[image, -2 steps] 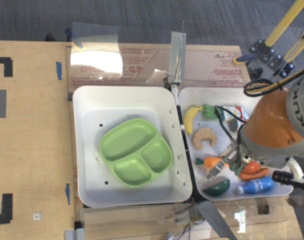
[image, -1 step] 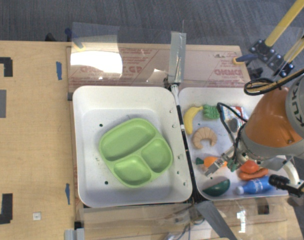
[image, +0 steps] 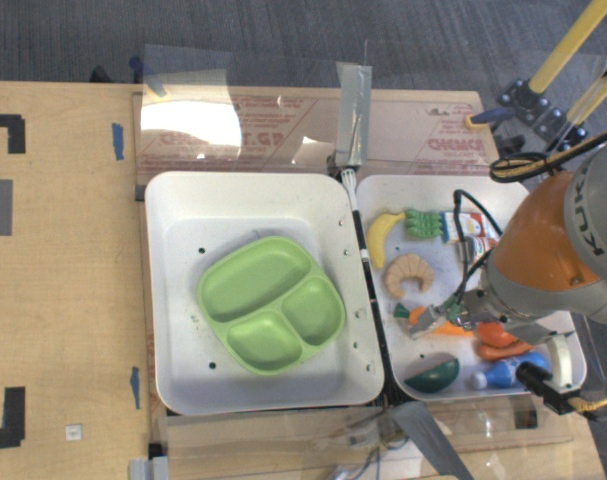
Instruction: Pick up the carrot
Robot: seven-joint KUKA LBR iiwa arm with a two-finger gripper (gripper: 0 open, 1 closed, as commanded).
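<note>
The carrot (image: 417, 316) is a small orange piece with a green top. It lies in the right bin (image: 388, 196), just below the croissant. My gripper (image: 450, 315) is low over the bin floor, right beside the carrot's right end and touching or nearly touching it. The grey wrist and orange band (image: 543, 248) hide what is behind the gripper. An orange streak (image: 451, 331) runs just under the gripper; it may be more of the carrot.
The right bin also holds a banana (image: 382, 236), a green toy (image: 421, 224), a croissant (image: 411, 272), a dark green item (image: 433, 373), a blue bottle (image: 494, 374) and an orange-red item (image: 501, 341). In the left bin (image: 173, 208) sits a green divided plate (image: 271, 303).
</note>
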